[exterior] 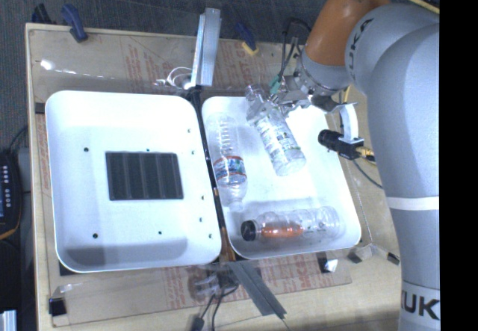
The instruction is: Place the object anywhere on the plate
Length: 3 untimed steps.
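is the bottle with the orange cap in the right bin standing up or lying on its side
Lying on its side. The bottle with the orange cap stretches along the near wall of the right bin, cap pointing toward the left bin.

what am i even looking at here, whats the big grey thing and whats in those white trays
The big grey thing with the orange band is a robot arm, reaching in from the right. The picture comes from one fixed camera above the bench, looking down at a slant. At the arm's tip is its claw, which sits at the top end of a clear plastic bottle that appears lifted and tilted over the right bin; I cannot tell for sure that the bottle is gripped. Two more clear bottles lie in that bin: one with a blue label along its left side, one with an orange label along the near edge. The left bin holds a dark ribbed plate.
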### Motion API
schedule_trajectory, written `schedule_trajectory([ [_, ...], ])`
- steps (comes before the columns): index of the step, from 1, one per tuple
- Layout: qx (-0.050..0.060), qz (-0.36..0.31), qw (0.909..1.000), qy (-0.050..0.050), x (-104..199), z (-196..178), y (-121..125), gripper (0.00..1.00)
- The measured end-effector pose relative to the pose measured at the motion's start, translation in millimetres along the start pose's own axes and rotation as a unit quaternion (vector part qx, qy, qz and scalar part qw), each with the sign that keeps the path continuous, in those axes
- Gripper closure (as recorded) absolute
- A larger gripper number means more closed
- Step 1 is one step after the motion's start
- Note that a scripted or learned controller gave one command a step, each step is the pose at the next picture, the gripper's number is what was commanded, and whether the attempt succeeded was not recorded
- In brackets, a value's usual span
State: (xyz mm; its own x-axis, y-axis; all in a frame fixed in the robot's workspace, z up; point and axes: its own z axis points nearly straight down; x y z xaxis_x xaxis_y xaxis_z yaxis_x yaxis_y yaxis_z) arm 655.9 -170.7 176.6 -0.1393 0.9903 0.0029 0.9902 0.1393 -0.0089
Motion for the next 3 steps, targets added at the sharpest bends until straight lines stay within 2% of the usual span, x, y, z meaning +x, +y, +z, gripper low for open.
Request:
schedule_trajectory([
  [1,-0.002,-0.096,0.9954,-0.001,58.3,-2.5,-29.9,1.00],
  [2,-0.003,-0.160,0.9871,-0.002,126.4,-13.7,-70.2,1.00],
  [3,-0.002,-0.144,0.9896,-0.002,194.7,-12.5,-111.3,1.00],
])
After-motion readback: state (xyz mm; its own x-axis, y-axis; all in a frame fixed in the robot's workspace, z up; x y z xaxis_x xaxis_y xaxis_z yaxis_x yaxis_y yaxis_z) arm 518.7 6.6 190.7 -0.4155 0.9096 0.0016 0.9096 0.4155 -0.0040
